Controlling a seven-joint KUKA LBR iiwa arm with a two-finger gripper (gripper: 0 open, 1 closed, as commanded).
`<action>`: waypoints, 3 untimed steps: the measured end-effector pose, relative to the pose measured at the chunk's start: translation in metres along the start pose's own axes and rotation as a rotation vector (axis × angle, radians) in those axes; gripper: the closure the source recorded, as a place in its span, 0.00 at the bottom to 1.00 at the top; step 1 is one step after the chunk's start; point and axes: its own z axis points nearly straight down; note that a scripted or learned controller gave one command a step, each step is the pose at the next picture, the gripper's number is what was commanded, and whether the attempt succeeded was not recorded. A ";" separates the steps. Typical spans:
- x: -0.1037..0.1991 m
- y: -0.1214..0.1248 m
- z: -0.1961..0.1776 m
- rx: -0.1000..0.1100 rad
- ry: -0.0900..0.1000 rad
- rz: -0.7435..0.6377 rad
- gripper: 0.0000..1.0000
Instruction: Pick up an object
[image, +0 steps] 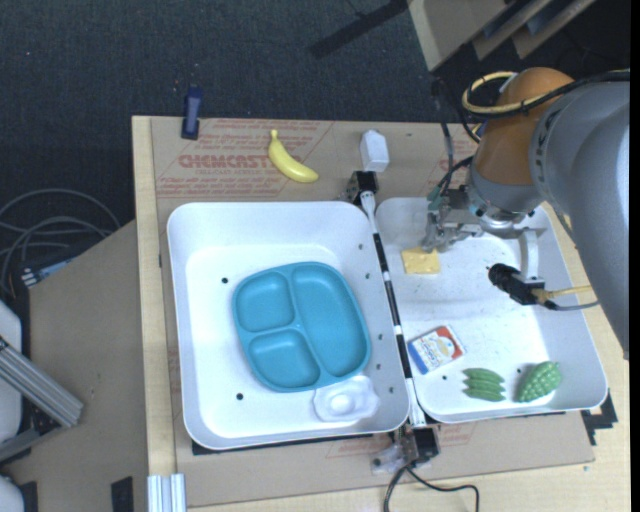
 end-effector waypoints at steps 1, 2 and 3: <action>0.000 -0.001 0.002 0.005 0.001 0.000 0.00; -0.003 0.014 0.014 0.006 0.002 -0.001 0.00; 0.004 0.008 0.014 0.008 0.003 -0.001 0.00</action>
